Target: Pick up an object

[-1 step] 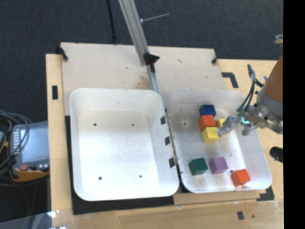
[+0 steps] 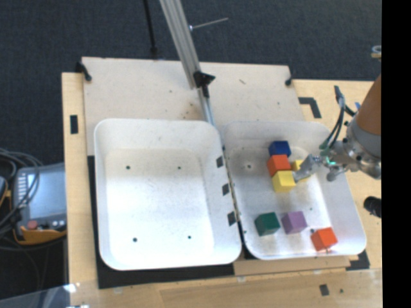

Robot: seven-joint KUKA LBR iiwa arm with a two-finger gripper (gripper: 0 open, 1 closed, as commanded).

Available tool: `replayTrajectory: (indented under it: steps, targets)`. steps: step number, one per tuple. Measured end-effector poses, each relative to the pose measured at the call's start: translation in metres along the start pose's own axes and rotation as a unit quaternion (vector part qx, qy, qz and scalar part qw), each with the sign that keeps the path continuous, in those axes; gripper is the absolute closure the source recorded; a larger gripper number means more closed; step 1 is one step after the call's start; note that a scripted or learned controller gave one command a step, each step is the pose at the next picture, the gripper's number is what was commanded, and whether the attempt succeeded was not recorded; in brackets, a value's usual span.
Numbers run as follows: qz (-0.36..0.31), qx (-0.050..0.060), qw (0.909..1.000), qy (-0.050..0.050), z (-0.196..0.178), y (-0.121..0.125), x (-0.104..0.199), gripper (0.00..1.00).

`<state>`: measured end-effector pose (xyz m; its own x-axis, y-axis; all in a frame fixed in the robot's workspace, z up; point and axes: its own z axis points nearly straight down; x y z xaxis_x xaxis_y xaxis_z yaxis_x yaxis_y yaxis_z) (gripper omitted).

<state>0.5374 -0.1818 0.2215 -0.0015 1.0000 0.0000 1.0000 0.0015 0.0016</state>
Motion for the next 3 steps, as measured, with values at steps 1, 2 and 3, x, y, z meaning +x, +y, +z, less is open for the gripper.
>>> replayTrajectory:
  steps: [1,2,3]
  targets:
    - [0.002,0.003,1.0,-0.001,0.049,0.009,-0.004,0.0]
    - [0.001,0.003,1.0,-0.001,0.096,0.005,-0.013,0.0]
    - [0.002,-0.001,1.0,-0.002,0.124,0.006,-0.015,0.0]
